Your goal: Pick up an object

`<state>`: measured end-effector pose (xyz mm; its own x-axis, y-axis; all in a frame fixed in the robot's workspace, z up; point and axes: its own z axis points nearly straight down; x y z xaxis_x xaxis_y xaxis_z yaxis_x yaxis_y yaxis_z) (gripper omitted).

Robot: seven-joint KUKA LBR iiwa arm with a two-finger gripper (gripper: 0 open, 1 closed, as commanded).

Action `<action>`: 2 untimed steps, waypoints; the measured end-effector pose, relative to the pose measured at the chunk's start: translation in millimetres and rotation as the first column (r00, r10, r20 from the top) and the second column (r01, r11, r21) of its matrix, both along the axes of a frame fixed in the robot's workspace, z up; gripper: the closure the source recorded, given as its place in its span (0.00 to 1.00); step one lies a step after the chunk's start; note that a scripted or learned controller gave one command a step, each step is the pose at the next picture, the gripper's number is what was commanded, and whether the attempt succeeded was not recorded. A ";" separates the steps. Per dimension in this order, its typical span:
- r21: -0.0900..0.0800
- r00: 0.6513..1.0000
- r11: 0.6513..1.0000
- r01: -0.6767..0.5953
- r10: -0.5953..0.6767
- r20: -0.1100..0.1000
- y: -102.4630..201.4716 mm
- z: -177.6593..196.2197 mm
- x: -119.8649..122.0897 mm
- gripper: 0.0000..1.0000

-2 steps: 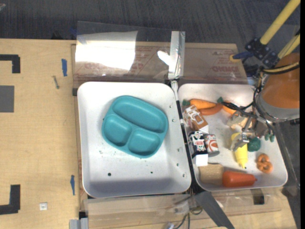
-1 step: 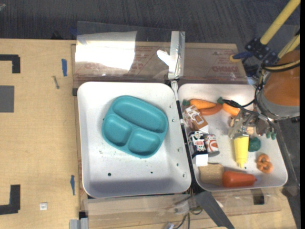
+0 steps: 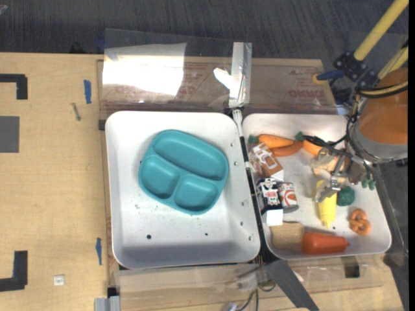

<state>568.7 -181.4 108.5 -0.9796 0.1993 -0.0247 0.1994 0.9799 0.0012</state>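
The right bin (image 3: 381, 233) holds several toy foods. An orange carrot (image 3: 280, 142) lies at its back, with a brown-and-white carton (image 3: 264, 161) and a small can (image 3: 279, 195) along its left side. A yellow toy (image 3: 327, 210) stands near the middle, a green piece (image 3: 346, 195) beside it and an orange pretzel shape (image 3: 358, 221) to the right. A red pepper-like toy (image 3: 323, 242) and a tan block (image 3: 286, 233) lie at the front. My gripper (image 3: 332, 175) hangs low in this bin, just above the top of the yellow toy. I see nothing held in it.
The left bin (image 3: 123, 173) carries a teal divided plate (image 3: 183, 170). A clear plastic sheet and a metal bracket (image 3: 240, 76) stand behind the bins. The orange-banded arm (image 3: 386, 118) covers the right bin's back right corner.
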 end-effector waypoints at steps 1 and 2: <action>0.005 0.998 0.998 0.063 -0.062 -0.015 -5.7 -20.0 -15.7 0.00; 0.003 0.998 0.998 0.059 -0.059 -0.004 -5.0 -8.3 -11.8 1.00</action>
